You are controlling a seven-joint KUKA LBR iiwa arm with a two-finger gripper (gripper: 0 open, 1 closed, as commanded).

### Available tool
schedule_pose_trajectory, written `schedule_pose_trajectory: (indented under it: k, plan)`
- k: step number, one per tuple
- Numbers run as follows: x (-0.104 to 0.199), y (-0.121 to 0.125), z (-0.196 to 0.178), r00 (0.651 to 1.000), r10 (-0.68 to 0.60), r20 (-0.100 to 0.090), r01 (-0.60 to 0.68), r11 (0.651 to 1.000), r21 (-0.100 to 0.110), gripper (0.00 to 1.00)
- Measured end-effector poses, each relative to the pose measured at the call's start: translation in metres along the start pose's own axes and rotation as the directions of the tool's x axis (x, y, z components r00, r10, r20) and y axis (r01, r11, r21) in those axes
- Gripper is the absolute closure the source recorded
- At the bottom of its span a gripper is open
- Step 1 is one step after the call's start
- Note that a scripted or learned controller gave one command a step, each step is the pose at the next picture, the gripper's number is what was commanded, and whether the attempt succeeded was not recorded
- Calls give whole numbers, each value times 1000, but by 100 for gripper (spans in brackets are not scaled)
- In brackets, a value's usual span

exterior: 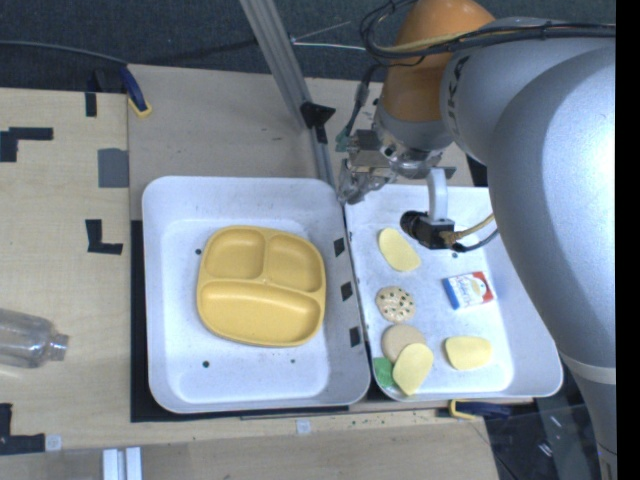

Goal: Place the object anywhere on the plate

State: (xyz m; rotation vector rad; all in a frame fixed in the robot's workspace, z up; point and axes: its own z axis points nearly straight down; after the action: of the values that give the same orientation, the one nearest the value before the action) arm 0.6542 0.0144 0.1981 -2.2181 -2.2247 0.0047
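Gripper (362, 180) hung over right bin's (520, 368) far-left corner, nothing visibly in it; open or closed — can't tell. Food pieces, e.g. cookie (395, 303), lay in right bin awaiting pickup; yellow plate (262, 285) sat in left bin (170, 268), unloaded

- Clear bottle (28, 340): cut off by left edge.
- Green piece (383, 372): mostly hidden under pale yellow food piece (413, 366).
- Gripper (362, 180): finger state too indistinct to tell.
- Right bin (530, 353): far side covered by arm (545, 158).
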Motion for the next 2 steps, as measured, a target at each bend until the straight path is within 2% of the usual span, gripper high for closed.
schedule_pose_trajectory:
  k: [1,2]
  plan:
    - [20,-28,10,1000,1,-1,-1,1000,2,100]
    - [32,-40,10,1000,1,0,-1,1000,1,100]
